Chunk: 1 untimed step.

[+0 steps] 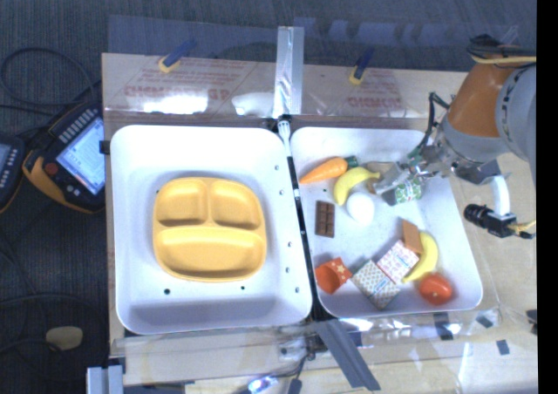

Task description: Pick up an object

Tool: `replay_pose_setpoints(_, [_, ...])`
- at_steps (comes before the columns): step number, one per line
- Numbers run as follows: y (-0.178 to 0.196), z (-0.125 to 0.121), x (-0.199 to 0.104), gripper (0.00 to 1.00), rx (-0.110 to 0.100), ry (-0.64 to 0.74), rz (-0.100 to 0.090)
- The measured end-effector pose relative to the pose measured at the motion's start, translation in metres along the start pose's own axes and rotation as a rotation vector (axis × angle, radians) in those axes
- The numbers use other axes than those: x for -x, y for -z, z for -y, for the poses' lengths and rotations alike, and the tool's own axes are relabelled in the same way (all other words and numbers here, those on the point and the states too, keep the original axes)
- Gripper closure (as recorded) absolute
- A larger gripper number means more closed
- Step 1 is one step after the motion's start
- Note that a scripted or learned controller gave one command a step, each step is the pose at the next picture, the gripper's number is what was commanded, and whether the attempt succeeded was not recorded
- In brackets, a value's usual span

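Several toys crowded the right bin [466, 248] — carrot [323, 169], banana [353, 181], egg [359, 207] — and the gripper [403, 176] hung low at its upper edge beside the banana, probably to reach one, though nothing sat between its fingers — open or closed, I cannot tell.

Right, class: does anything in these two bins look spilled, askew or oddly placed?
Nothing looks spilled or broken. The toy food in the right white bin lies jumbled at odd angles, while the yellow sectioned plastic tray lies flat in the left white bin. The tool hangs among the jumble.
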State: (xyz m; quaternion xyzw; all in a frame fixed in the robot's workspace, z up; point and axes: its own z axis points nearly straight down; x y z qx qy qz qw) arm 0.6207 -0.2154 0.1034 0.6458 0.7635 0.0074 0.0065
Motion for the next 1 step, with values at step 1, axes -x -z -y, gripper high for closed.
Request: replay_pose_setpoints(1, [0.0909, -0.0584, -0.0443, 1.00, -0.020, 0.013, 0.002])
